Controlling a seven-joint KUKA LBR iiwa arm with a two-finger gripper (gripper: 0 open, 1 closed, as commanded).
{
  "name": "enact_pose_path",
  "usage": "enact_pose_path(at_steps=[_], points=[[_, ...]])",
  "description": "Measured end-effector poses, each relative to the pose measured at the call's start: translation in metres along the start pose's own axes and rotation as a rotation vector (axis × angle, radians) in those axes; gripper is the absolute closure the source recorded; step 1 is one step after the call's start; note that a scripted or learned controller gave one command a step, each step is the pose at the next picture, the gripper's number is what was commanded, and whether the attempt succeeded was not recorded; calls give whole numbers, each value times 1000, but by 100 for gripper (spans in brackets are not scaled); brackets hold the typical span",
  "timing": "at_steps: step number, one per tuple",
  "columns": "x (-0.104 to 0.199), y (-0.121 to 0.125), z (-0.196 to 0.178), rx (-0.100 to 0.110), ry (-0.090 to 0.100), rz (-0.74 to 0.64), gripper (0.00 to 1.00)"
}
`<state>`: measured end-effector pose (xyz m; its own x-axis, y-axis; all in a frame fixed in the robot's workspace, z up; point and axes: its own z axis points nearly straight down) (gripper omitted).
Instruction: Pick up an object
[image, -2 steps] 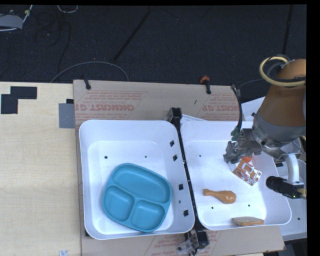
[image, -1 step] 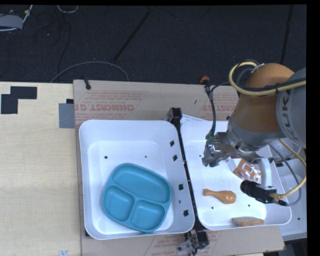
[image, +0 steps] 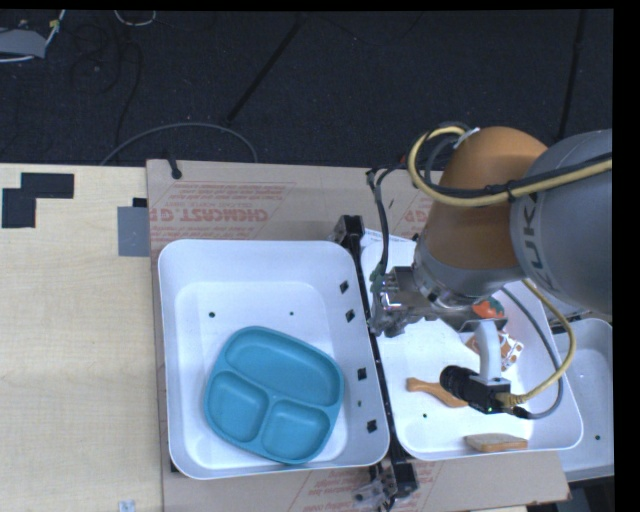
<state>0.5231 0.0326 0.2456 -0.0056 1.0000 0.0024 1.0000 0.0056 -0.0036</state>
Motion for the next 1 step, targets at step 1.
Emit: enact_pose_path(at_steps=[1], points=[[59, -6, 19, 4, -1, 1, 100]])
